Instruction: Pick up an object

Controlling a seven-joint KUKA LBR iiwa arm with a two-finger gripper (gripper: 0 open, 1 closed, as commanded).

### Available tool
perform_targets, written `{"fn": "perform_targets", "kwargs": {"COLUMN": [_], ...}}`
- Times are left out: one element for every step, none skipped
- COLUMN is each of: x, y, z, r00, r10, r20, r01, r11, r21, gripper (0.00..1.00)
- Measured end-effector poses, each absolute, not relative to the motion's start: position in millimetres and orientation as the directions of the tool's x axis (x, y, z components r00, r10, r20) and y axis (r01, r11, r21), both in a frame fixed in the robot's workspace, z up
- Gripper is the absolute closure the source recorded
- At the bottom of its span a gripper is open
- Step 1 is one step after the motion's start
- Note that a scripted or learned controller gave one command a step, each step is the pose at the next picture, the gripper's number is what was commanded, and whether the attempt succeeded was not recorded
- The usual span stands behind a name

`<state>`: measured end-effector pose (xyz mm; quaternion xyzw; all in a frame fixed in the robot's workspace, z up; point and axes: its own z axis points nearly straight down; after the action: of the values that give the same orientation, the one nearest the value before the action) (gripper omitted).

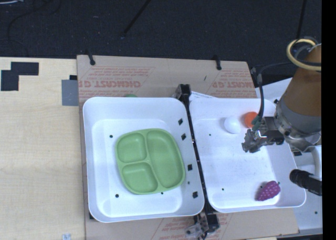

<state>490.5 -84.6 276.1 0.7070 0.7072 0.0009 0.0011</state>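
The gripper hangs over the right bin; whether it is wide or narrow cannot be told. A white ball and an orange ball lie just beside it, purple grapes nearer the front. A green divided plate fills the left bin.

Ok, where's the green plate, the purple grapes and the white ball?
green plate (149, 160), camera view, on the ridge where its three sections meet.
purple grapes (268, 190), camera view, middle of the bunch.
white ball (231, 124), camera view, centre of its top.
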Motion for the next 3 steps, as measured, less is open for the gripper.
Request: {"fn": "perform_targets", "kwargs": {"x": [508.7,517.8,520.5], "y": [-38.6,12.4,55.9], "z": [273.8,273.7,265.1], "r00": [-0.004,-0.004,-0.003], "r10": [1.000,1.000,1.000], "r20": [0.001,0.001,0.001], "r01": [1.000,1.000,1.000], "r11": [0.004,0.004,0.003], "r21": [-0.002,-0.003,-0.005], "gripper": [1.00,1.00,1.00]}}
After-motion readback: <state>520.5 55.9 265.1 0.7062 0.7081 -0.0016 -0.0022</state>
